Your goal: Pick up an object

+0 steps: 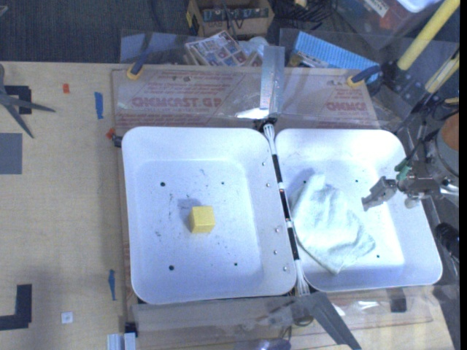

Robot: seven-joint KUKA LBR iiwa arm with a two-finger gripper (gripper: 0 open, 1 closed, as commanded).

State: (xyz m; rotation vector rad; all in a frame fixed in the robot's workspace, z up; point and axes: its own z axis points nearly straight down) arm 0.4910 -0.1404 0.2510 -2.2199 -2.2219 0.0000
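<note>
A small yellow cube (202, 219) lies near the middle of the left white bin (146, 159). A crumpled white cloth (328, 221) lies in the left half of the right white bin (394, 265). My gripper (394, 197) hangs over the right side of the right bin, just right of the cloth and apart from it. Its fingers are spread open with nothing between them. The arm reaches in from the right edge.
A metal divider (281, 195) runs between the two bins. Clear plastic sheeting (219, 97) and clutter lie behind the bins. The wooden bench (58, 195) extends to the left, with a few tape marks on it.
</note>
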